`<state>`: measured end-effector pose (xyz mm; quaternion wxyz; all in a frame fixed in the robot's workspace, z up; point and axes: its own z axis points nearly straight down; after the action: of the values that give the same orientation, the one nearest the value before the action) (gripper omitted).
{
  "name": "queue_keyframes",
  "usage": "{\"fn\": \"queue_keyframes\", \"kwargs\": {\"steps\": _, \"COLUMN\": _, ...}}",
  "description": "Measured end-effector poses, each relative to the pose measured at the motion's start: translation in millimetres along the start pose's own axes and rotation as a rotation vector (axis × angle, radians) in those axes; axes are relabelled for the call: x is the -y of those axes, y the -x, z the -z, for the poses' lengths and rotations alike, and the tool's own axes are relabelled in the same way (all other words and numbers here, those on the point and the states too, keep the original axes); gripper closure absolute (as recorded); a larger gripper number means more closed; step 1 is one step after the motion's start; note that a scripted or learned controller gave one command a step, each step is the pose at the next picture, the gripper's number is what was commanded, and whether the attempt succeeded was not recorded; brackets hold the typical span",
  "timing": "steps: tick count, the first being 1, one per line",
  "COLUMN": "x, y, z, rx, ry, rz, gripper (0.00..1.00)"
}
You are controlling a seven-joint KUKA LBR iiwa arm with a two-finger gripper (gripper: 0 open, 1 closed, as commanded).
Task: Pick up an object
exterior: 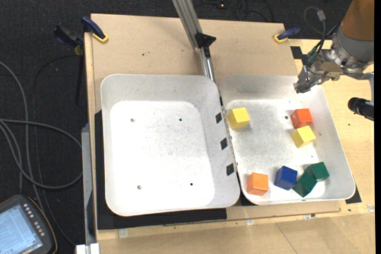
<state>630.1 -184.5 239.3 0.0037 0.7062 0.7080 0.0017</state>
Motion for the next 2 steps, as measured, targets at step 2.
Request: {"fn": "queue_keyframes", "kwargs": {"steps": 2, "x": -1.3, "y": -46.0, "z": 38.7, "rx": -0.004, "ry": -0.009, "rz": 0.004, "gripper": 1.00}}
